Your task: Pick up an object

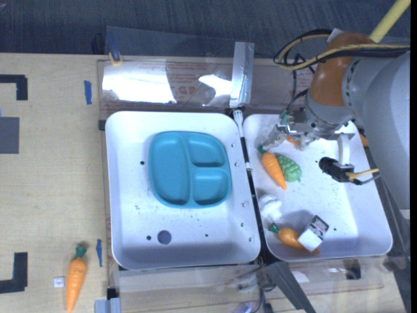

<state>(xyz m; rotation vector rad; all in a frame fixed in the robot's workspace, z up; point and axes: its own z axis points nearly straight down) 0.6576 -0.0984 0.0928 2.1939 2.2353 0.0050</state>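
Couldn't tell how the fingers (291,133) sat, parked over the right bin (371,207) just above the carrot (273,167) and green bit (290,168); probably worth dropping straight, centred on the carrot.

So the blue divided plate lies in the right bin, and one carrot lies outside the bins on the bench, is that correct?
Not quite. The camera view shows the blue divided plate in the left bin, not the right one. The carrot outside the bins on the bench is correct.
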